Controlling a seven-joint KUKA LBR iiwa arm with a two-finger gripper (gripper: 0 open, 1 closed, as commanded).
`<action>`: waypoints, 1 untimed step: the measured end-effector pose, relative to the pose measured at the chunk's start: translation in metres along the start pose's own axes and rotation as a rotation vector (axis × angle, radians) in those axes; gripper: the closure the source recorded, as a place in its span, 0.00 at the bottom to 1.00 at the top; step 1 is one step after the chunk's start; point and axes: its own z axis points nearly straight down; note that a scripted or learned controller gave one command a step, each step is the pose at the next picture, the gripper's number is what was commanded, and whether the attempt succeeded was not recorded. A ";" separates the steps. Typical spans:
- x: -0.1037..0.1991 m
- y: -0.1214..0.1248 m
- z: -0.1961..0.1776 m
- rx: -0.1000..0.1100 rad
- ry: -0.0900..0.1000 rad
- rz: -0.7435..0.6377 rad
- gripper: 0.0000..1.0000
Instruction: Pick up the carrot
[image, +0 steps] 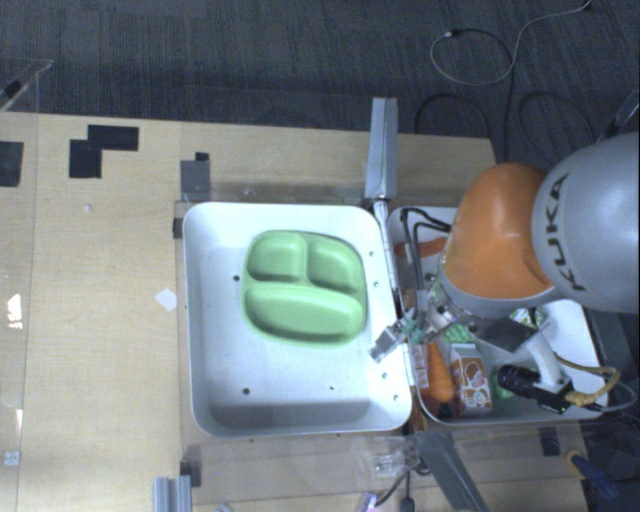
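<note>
Gripper (425, 325) above the carrot (437, 368) at the right bin's (590, 335) left wall; finger state indiscernible; the descent should centre on the carrot, clear of that wall.

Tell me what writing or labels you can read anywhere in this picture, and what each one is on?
"KUKA": dark letters on the grey arm, running down its casing at the right.
The small carton in the right bin, beside the carrot, has printing on its face, but it is too small and blurred to read.
Nothing else carries readable text.
</note>
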 end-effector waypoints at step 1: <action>0.005 0.003 0.000 0.001 0.001 -0.359 0.00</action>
